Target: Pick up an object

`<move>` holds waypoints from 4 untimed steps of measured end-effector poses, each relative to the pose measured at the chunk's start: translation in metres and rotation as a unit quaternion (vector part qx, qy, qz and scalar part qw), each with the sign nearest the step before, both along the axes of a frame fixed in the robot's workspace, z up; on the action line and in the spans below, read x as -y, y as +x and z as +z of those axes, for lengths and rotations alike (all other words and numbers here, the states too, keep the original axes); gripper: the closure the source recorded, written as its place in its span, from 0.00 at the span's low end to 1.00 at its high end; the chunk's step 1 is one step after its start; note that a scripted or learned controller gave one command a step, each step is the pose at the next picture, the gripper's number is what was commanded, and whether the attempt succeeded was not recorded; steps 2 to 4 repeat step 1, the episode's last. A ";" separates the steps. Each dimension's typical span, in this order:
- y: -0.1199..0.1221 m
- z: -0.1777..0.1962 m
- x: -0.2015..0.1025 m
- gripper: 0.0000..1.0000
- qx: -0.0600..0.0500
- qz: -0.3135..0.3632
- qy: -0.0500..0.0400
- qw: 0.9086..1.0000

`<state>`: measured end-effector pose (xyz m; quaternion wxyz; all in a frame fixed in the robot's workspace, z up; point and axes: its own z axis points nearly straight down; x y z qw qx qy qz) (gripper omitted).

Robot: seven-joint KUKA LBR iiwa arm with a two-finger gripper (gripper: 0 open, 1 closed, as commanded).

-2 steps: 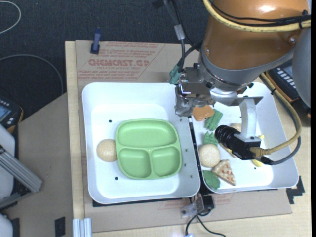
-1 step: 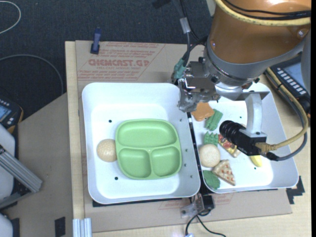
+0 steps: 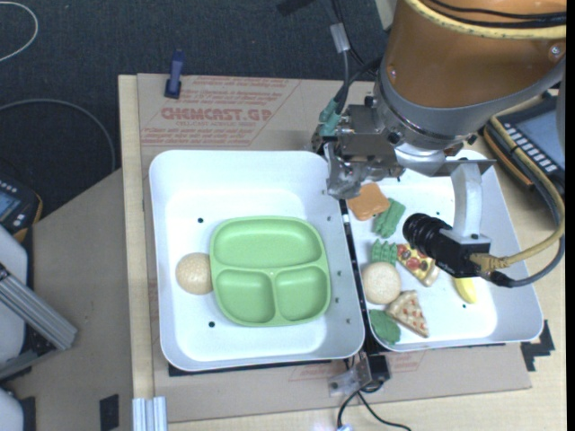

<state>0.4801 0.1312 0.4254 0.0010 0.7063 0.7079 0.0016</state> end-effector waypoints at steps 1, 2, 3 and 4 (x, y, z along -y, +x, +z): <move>0.001 0.010 0.000 1.00 0.001 0.000 0.000 1.000; 0.001 0.010 0.000 1.00 0.001 0.000 0.000 1.000; 0.001 0.010 0.000 1.00 0.001 0.000 0.000 1.000; 0.001 0.010 0.000 1.00 0.001 0.000 0.000 1.000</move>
